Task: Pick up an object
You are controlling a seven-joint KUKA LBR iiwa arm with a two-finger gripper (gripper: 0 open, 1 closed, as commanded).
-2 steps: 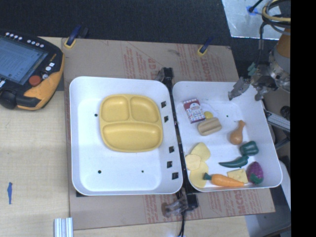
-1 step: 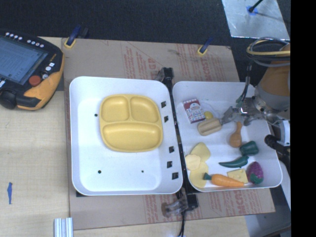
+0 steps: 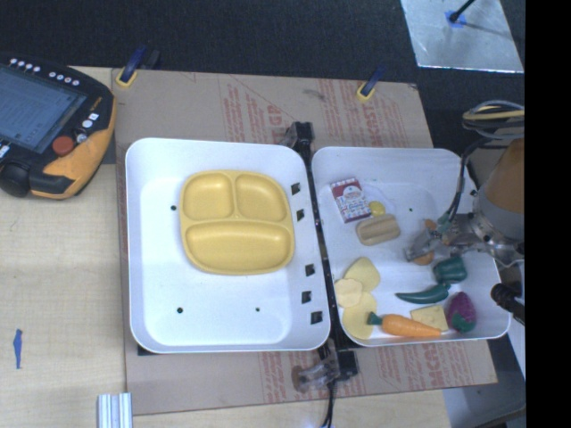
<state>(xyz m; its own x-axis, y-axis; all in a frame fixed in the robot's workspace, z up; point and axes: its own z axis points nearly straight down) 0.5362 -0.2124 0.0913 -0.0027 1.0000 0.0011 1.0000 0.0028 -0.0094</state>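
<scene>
My gripper (image 3: 426,243) is low over the right part of the right bin (image 3: 401,163), with the grey arm and its orange band (image 3: 507,181) coming in from the right edge. Just below and to the right of it lies a dark green toy pepper (image 3: 451,269), and a small orange piece (image 3: 423,259) peeks out by its tip. To its left a tan bun (image 3: 378,230) lies apart from it. Farther back lie a red and white carton (image 3: 350,200) and a small yellow piece (image 3: 379,209).
The front of the right bin holds pale yellow slices (image 3: 360,276), a carrot (image 3: 407,326), a green chili (image 3: 425,294), a cheese wedge (image 3: 430,316) and a purple fruit (image 3: 460,310). A yellow divided plate (image 3: 237,221) sits in the left bin (image 3: 152,266). A teach pendant (image 3: 45,132) lies at the far left.
</scene>
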